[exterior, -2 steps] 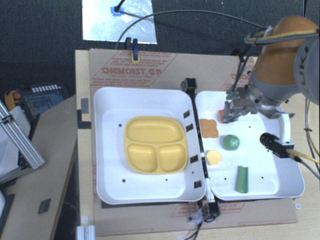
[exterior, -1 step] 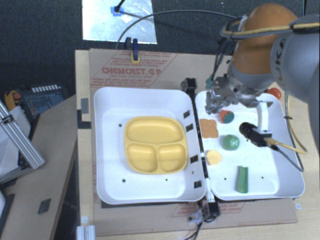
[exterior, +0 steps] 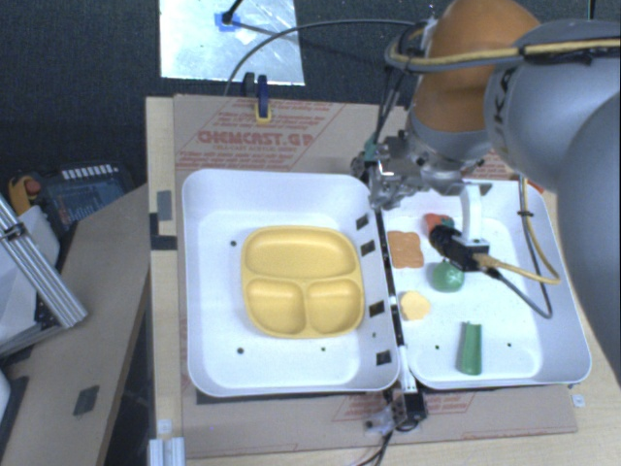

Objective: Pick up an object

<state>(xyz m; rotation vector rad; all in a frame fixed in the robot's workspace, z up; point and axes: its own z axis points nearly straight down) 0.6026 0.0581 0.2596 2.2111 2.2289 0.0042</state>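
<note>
The grey arm (exterior: 572, 134) leans in from the right, its orange band (exterior: 475, 56) bulging above the wrist. The tool (exterior: 382, 190) hangs over the far left corner of the right bin (exterior: 534, 338), close to the wall where the two bins meet. From where I stand the wrist covers its tip, so I cannot tell whether the tool is open or closed.

The loose things all lie in that right bin. An orange-brown flat slice (exterior: 406, 249) sits by the bin's left wall, just on the near side of the tool. A small red-orange piece (exterior: 433, 222) lies just beside the slice, toward the far edge. It is partly covered, and I would guess it is a bit of toy food. A round green lump (exterior: 447, 279) rests near the bin's middle. A pale yellow disc (exterior: 415, 306) lies closer to the left wall, between the slice and the near edge. A green stick (exterior: 470, 349) lies apart from the rest toward the near edge, pointing roughly from far to near.

The left bin (exterior: 209, 357) carries a yellow tray (exterior: 301, 280) with three hollows, set about in its middle. Both bins rest on a cardboard sheet (exterior: 291, 136) with red lettering, spread over the surface. A blue-and-yellow clamp (exterior: 260, 95) sits at the cardboard's far edge, and a silvery sheet (exterior: 209, 27) lies beyond it.
</note>
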